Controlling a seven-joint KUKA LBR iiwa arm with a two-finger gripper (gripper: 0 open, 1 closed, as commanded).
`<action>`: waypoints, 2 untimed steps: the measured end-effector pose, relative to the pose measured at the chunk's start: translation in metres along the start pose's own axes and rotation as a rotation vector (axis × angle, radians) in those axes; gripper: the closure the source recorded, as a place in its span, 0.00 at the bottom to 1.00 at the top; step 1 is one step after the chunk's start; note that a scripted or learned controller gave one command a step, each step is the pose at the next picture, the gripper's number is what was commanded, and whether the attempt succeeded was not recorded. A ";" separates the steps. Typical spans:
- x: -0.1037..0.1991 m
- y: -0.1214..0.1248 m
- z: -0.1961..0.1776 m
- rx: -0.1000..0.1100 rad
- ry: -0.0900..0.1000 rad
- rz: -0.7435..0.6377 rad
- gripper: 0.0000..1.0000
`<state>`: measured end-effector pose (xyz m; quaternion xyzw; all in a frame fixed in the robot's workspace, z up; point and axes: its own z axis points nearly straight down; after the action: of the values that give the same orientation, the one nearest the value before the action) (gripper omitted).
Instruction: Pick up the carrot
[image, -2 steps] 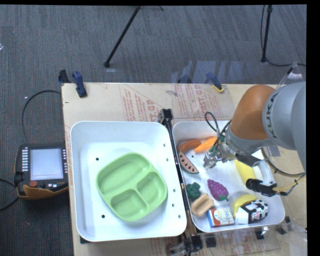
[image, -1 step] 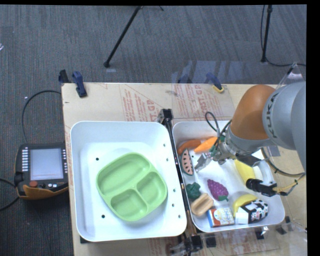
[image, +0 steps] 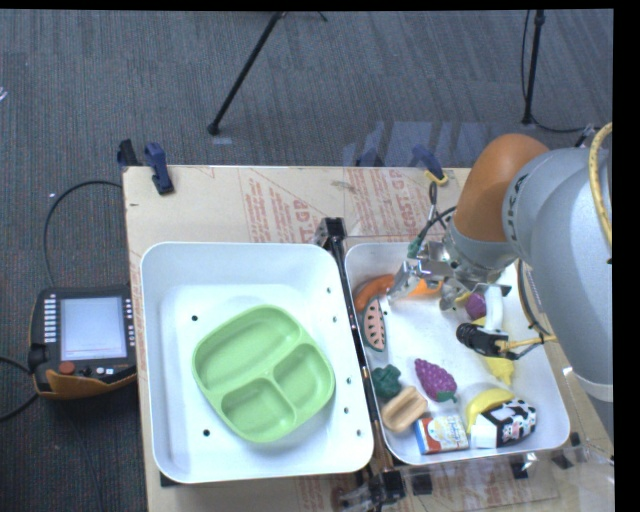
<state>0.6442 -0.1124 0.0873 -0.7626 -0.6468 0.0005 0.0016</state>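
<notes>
The carrot is an orange curved piece lying at the upper left of the right bin, close to the divider. My gripper hangs low over the bin's upper part, just right of the carrot. A bit of orange shows right under the gripper at its lower edge. The wrist and the orange band of the arm cover what lies behind it.
A watermelon slice, a green vegetable, purple grapes, a bun, a banana, a juice box and a milk carton fill the right bin. A green divided plate lies in the left bin.
</notes>
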 end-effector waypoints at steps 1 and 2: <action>-0.035 -0.002 0.000 0.003 0.011 0.141 0.00; -0.032 0.000 0.001 0.004 0.005 0.523 0.00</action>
<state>0.6385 -0.1441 0.0866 -0.9039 -0.4277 0.0005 0.0046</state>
